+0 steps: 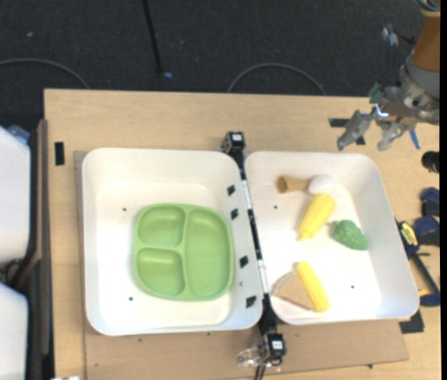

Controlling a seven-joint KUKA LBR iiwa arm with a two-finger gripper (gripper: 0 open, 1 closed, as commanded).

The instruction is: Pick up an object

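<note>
Gripper (373, 133): fingers seen spread apart, nothing between them, apparently above the bench beyond the right bin (381, 212) | yellow bottle (316, 215): found below-left of gripper, in that bin | green broccoli (350, 234): seen just beside it

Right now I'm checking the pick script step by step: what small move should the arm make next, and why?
Probably bring the two-finger gripper forward and down over the right white bin. It hovers open beyond that bin's far rim, holding nothing, while the yellow plastic bottle and green leafy toy lie loose inside.
</note>
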